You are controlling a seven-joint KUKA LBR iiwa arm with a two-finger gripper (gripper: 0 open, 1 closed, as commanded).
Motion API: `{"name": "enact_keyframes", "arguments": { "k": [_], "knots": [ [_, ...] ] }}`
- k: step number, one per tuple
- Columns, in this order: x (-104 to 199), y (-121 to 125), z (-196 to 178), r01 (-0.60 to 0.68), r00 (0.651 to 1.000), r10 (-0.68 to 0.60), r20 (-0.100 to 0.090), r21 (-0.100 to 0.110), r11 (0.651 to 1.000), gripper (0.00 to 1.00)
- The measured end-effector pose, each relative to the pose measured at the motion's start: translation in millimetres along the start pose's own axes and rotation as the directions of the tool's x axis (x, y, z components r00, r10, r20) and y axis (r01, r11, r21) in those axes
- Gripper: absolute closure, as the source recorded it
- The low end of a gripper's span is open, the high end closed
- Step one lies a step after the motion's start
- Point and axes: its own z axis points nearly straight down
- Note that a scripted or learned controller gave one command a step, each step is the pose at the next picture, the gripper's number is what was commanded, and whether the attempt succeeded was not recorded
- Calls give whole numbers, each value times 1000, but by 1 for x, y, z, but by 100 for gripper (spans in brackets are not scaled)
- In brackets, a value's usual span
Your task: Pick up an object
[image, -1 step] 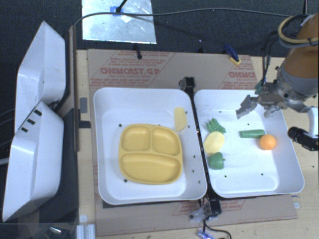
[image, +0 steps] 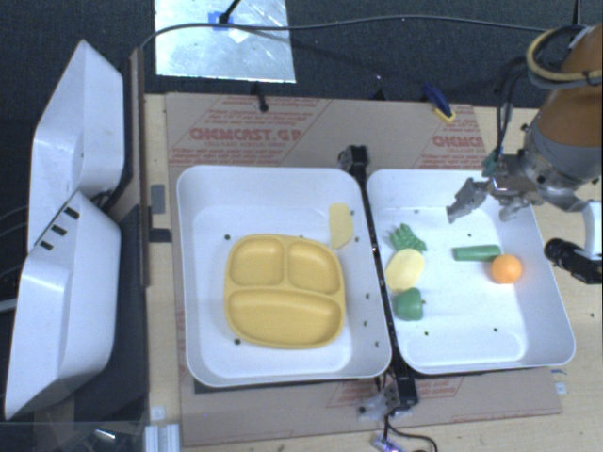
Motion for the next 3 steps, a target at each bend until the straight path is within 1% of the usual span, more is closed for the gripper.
{"name": "enact_keyframes", "arguments": {
  "k": [1, 2, 3],
  "knots": [
    [-1, 1, 62, 0, 1000, 0, 0, 4, 1000, 0],
    [2, 8, 108, 0, 1000, 0, 0, 4, 1000, 0],
    [7, 2, 168, 0, 1000, 0, -1, 6, 1000, 0]
  ]
}}
